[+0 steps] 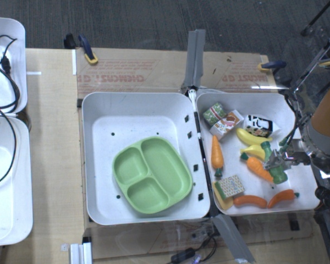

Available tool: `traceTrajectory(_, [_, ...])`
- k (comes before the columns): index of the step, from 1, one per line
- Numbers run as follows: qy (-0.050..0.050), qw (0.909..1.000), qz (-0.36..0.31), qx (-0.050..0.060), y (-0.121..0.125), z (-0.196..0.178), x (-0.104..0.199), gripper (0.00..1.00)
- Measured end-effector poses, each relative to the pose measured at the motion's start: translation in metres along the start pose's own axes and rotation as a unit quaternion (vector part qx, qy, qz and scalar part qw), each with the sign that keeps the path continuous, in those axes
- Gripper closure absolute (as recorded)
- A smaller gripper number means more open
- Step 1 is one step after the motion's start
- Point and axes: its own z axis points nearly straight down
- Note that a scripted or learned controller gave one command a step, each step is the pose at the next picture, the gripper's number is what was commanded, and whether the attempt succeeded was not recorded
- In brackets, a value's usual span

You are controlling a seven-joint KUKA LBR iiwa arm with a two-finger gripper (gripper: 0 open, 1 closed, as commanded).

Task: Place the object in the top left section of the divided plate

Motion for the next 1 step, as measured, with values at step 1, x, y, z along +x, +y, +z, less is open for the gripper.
traceTrajectory(1, [-0.001,0.9962,-0.087,-0.002,0.0011,-0.0706,-0.0025,1.0])
